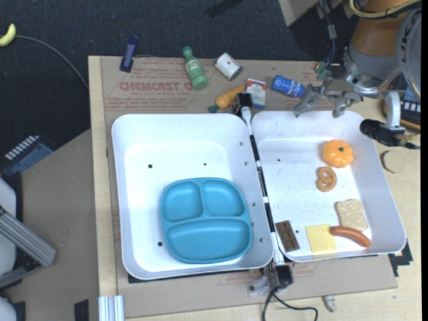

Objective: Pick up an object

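Note:
My gripper [322, 105] hangs over the far rim of the right bin [294, 179], open, with nothing between its fingers. Below it inside that bin lie an orange pumpkin [338, 153] and a small brown pretzel [326, 178]. Toward the near right corner are a bread slice [352, 213], a red sausage [350, 235], a yellow cheese slice [321, 239] and a brown chocolate bar [287, 235]. The gripper is apart from all of them.
The left bin [134, 152] holds a blue divided plate [206, 219]. Behind the bins lie a green bottle [195, 69], a white can [228, 65], a blue can [287, 85], a small carton [255, 92] and a blue marker [128, 53].

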Robot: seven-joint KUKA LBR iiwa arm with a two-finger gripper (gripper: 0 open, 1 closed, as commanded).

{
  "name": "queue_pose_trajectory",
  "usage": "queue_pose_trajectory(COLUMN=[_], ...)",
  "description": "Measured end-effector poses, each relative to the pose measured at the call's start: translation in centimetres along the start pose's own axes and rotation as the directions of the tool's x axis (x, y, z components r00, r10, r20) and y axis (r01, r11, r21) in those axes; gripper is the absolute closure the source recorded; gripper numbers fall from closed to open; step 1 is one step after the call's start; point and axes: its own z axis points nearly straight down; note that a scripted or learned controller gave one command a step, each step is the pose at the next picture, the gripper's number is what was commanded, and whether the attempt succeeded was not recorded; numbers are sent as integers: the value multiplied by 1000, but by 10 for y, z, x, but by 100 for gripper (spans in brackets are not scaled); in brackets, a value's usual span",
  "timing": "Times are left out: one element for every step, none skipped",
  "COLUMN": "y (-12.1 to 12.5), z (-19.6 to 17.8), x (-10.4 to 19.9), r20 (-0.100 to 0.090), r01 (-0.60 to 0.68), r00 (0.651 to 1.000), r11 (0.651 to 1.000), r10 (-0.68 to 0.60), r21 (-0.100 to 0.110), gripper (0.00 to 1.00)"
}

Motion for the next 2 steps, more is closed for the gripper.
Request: queue_pose_trajectory(y=[-1, -29], z=[51, 118], x=[-64, -86], r20=[1, 2], r01=[-2, 1], r00=[1000, 1000], r11=[1000, 1000], r10=[2, -1], r21=[3, -4], gripper=[0, 0])
